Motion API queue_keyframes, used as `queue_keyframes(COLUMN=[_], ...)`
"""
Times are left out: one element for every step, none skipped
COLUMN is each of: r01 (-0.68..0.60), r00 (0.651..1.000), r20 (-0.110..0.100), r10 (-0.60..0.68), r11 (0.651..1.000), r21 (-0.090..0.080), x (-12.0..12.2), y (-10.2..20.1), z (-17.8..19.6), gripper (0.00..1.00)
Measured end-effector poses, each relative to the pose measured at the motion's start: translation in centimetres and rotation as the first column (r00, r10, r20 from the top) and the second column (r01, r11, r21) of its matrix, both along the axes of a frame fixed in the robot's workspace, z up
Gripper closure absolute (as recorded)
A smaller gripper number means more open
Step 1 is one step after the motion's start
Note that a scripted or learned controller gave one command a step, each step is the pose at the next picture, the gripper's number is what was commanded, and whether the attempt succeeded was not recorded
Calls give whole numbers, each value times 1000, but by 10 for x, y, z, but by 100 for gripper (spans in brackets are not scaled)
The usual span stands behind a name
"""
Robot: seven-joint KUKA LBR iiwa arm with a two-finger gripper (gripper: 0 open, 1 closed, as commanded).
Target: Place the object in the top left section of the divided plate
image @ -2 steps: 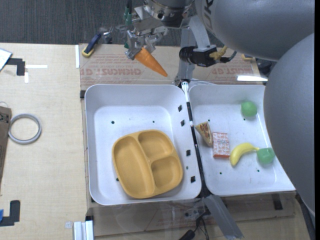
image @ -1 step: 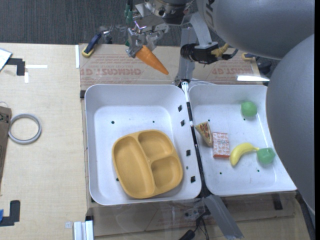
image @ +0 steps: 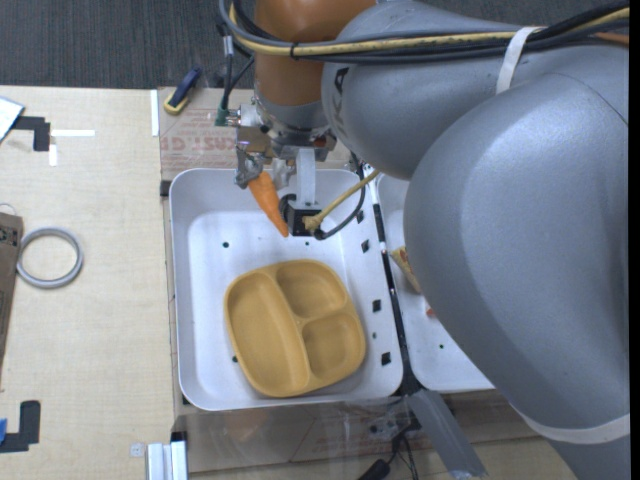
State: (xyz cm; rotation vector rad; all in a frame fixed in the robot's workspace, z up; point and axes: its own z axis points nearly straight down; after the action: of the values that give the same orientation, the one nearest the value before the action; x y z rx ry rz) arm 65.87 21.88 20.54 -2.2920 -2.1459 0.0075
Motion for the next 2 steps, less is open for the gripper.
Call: queue_keyframes(r01=[208, 207], r00=[978, 978], r20=[3, 1], r10=[-208, -207], r11=[978, 978], r21=[-1, -6], x=[1, 1], y=[-48, -49], z=[116, 123], gripper=[100, 100])
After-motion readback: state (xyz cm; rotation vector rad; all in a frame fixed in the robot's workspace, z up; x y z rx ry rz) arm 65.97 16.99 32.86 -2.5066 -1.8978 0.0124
